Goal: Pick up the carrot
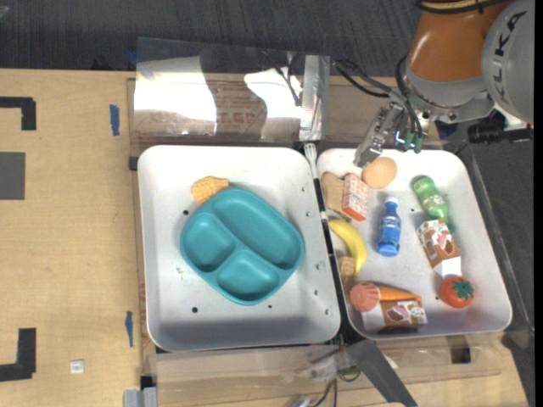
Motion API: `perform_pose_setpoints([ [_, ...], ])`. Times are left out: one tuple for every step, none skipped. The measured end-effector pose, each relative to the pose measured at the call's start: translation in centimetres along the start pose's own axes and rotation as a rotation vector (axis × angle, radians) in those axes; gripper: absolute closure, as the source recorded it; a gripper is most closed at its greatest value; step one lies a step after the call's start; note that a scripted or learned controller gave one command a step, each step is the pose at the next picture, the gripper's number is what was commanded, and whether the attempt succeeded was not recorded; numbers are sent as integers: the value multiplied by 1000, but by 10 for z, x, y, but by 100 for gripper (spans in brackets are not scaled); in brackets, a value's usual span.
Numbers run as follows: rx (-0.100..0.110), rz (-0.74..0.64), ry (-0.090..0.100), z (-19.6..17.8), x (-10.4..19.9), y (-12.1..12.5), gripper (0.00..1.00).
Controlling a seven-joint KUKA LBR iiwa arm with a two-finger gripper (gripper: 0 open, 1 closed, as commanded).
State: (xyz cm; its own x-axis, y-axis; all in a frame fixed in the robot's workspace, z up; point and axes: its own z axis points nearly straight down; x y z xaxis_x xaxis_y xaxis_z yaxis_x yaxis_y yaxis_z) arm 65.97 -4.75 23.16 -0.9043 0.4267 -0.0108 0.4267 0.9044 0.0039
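We see tool (376, 147) at 12 o'clock of right bin (488, 227), grip state unclear. Carrot (395, 293) at 6 o'clock, wedged by box (404, 313); we risk grabbing box.

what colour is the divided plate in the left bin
Teal blue plate, clearest in the camera view.

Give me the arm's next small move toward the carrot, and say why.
Probably bring the end effector from the back of the right bin toward its front, over the carrot. The end effector now hangs beside the tan egg-like item, while the carrot lies at the front between the pink round item and a small carton.
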Motion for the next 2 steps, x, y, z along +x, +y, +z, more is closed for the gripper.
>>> perform_pose_setpoints([
  [2,245,9,-12,65,77,100],
  [2,26,9,-5,86,88,100],
])
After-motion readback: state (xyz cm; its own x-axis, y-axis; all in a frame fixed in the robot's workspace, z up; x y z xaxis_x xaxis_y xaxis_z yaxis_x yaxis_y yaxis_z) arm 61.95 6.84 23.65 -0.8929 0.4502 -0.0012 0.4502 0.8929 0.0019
